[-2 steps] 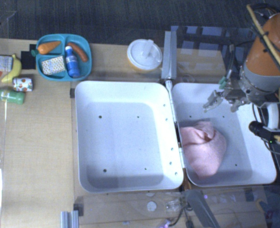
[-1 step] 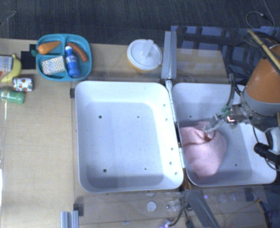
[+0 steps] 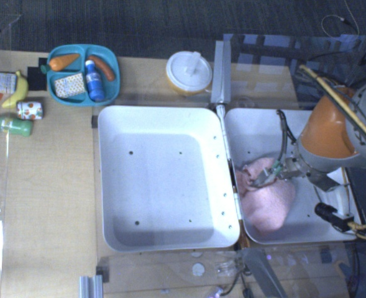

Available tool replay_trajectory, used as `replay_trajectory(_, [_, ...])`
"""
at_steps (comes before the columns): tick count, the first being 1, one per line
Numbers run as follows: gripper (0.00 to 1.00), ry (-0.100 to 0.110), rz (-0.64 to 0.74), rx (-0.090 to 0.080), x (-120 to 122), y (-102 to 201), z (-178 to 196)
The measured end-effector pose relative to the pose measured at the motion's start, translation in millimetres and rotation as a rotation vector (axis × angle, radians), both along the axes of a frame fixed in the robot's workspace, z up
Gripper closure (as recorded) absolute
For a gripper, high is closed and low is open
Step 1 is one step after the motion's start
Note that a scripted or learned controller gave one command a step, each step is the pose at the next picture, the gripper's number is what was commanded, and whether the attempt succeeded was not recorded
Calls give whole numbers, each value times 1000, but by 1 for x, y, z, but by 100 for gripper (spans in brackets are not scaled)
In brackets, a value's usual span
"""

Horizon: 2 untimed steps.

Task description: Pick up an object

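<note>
the bench (image 3: 40, 197) carries two shallow white bins side by side, and the left bin (image 3: 164, 179) is the larger thing on it, its bare floor showing a few small holes. the right bin (image 3: 257, 126) sits against it, sharing the middle rim, and the arm (image 3: 332, 132) — grey, with its orange band — reaches in over this bin from the right.

in the right bin lies a pink cloth (image 3: 266, 197), soft and bunched, resting near the bin's left wall and down toward its front edge. the gripper (image 3: 271, 174) is down at the cloth's upper part, touching or very nearly touching the folds. whether the tool is spread or closed cannot be told from here; it is small and blurred against the fabric, and no cloth can be seen caught in it.

judging by this, the step in hand is the grasp itself — the tool is at the object but a hold is not confirmed. the next move calls for a firm pinch on a raised fold, then a straight lift; limp cloth may slip out or drag along the floor.

beyond the bins sit a blue divided tray (image 3: 83, 73) of toy food and a white lidded cup (image 3: 189, 72).
</note>
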<state>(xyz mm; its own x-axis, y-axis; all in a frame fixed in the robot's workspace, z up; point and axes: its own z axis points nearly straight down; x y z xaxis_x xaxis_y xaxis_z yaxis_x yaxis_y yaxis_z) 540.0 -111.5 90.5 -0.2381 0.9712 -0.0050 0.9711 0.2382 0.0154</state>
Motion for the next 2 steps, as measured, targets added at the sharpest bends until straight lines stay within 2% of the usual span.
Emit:
replay_trajectory(1, [0, 3, -270, 5, 55, 15, -1])
replay_trajectory(2, [0, 5, -156, 2, 85, 20, -1])
